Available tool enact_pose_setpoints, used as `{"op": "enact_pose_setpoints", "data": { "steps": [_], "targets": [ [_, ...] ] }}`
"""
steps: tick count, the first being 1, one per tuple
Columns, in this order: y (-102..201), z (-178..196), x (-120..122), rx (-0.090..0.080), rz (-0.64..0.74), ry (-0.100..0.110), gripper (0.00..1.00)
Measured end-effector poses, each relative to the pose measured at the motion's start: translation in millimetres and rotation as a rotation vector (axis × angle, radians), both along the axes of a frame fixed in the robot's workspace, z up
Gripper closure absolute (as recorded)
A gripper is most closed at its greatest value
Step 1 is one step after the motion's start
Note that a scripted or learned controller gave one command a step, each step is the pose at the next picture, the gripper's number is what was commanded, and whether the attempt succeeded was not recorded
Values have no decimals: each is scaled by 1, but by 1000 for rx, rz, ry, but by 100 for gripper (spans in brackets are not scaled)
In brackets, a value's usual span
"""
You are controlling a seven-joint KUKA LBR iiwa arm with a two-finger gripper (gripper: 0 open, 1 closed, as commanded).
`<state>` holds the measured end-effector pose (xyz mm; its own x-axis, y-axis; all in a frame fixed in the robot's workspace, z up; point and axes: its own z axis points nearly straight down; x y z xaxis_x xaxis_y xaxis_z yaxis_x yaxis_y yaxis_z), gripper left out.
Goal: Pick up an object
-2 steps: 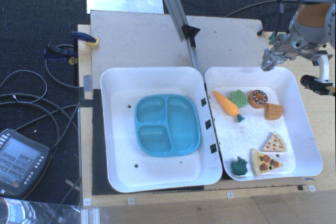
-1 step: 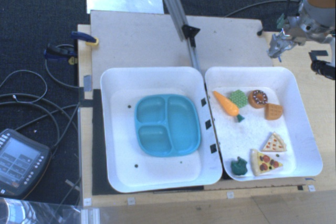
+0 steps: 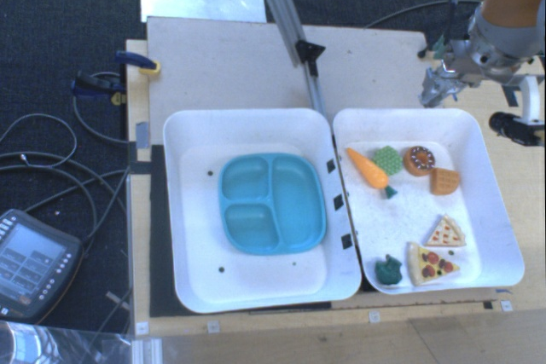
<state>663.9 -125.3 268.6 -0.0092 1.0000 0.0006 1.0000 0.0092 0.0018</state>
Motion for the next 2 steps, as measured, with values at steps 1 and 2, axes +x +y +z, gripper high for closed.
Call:
{"op": "enact_pose_setpoints", "data": {
  "steps": [1,2],
  "targets": [
    [36,-4,-29,1,0,3,100],
    [90,-2,-51,2,2,2,100]
  ]
}}
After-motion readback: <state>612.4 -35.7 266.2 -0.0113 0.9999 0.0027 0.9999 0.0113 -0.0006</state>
